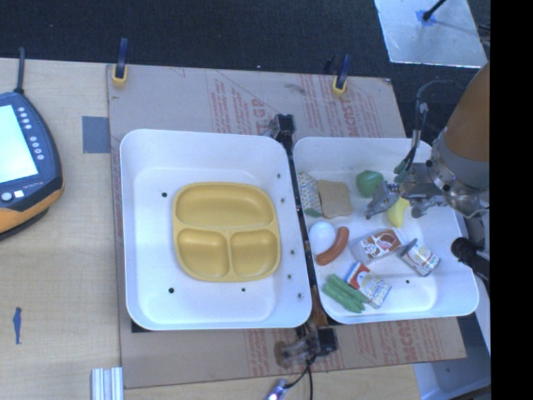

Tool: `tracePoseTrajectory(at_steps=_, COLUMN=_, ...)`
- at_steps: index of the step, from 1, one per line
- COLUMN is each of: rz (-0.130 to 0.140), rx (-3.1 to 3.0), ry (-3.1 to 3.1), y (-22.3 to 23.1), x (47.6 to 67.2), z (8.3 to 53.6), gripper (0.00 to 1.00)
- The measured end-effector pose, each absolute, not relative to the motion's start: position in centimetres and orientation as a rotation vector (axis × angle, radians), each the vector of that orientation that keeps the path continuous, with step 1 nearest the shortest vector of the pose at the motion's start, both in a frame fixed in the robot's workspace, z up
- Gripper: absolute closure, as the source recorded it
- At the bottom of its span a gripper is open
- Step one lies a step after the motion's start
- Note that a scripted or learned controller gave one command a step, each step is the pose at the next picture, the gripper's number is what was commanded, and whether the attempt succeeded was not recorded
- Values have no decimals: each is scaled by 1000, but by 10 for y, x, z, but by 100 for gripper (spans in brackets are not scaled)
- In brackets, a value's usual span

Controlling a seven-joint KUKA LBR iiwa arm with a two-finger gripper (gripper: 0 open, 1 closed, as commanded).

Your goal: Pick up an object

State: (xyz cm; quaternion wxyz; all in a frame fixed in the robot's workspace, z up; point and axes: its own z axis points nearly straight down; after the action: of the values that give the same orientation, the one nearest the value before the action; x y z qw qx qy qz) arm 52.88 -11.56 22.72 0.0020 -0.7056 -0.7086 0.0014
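- Gripper point(398, 197) hovering low in the upper right of the frame, inside the right bin point(454, 307), reaching in from the right edge.
- Fingers looking spread rather than closed, with the yellow lemon-like piece point(398, 213) sitting just below and between them; not clearly clamped, so not counting as held.
- Judging the step as the approach or closing stage of the pick, lift not yet done.
- Lying close by: green ball point(369, 181) just left of the gripper, brown bread slice point(334, 197) farther left, white egg point(321, 236) and sausage point(333, 245) toward the bin's left wall, small packets point(379, 246) in the middle, green pods point(342, 293) at the bottom.
- Sitting apart in the left bin point(141, 223): yellow divided tray point(226, 230), not involved.
- Calling next for closing squarely on the yellow piece, then rising straight up without nudging the green ball.
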Motion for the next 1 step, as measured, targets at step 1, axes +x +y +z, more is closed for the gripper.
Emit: tracePoseTrajectory(at_steps=1, rz=8, rx=-2211, ry=-2226, y=-102, x=566, z=91, gripper=0)
